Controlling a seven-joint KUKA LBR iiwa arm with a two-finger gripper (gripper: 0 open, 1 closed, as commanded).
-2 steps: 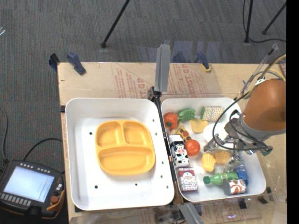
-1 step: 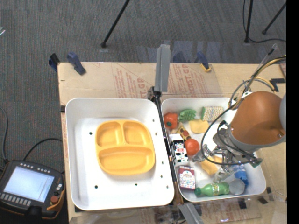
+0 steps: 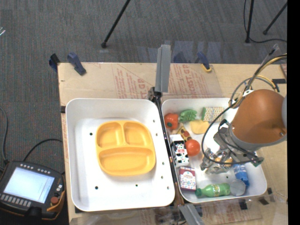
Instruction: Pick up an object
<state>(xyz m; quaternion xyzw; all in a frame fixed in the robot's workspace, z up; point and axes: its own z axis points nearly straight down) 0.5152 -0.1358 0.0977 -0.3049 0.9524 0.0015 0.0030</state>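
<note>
The hand [image 3: 216, 163] hung low in the right bin [image 3: 260, 172], lower right of frame, near the tomato [image 3: 192, 147]. I couldn't tell its grip; nothing looked lifted yet.

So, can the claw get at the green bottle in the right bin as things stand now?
Probably yes. The green bottle lies on its side by the near wall of the right bin, with nothing on top of it. The claw hangs just above it. The red box beside it may crowd one end.
</note>
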